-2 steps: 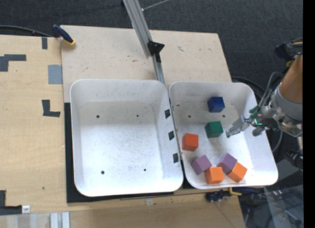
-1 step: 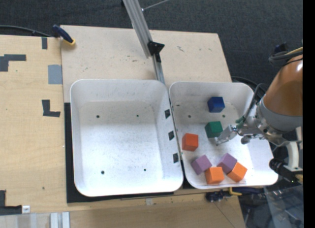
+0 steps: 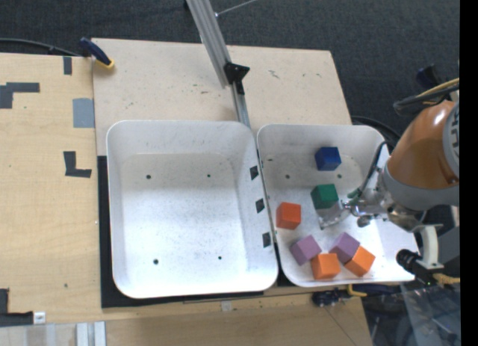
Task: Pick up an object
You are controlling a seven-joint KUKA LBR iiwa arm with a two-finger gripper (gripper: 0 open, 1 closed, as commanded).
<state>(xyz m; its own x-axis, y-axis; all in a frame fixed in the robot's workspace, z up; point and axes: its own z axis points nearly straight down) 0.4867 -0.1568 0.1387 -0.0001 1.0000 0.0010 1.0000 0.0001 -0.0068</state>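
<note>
Camera view: arm reaching from the right into right bin (image 3: 314, 134), claw (image 3: 334, 216) lowered beside green cube (image 3: 324, 196), grip state undeterminable.

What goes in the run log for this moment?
arm: over right bin | gripper: at green cube | grasp: unconfirmed | left bin: untouched

arm (image 3: 427, 159) cut off at right edge

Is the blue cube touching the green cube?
Apart. The camera view shows a strip of white bin floor between the blue cube and the green cube in the right bin.
</note>
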